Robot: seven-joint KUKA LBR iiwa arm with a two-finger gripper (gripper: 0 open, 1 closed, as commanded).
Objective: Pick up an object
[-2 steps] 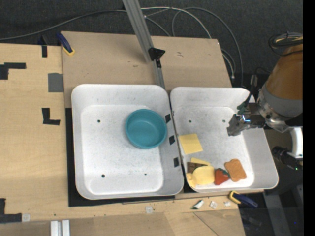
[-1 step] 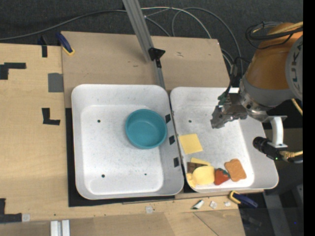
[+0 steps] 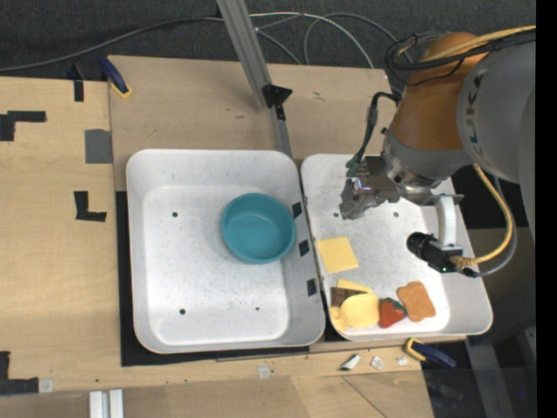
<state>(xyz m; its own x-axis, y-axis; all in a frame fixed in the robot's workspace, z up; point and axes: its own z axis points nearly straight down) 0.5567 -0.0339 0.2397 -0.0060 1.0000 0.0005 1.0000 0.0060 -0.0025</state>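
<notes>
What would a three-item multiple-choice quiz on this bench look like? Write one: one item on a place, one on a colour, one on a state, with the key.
1. Where is the bowl?
A. In the left bin
B. In the right bin
C. On the bare bench

2. What colour is the flat square in the right bin?
A. Green
B. Yellow
C. Black

3. How does the bowl stand?
A. Upside down
B. On its side
C. Upright, mouth up

Key:
1. A, since the bowl rests on the left bin's floor near its right wall.
2. B, since the square below the gripper is pale yellow.
3. C, since its hollow inside faces the camera.
</notes>
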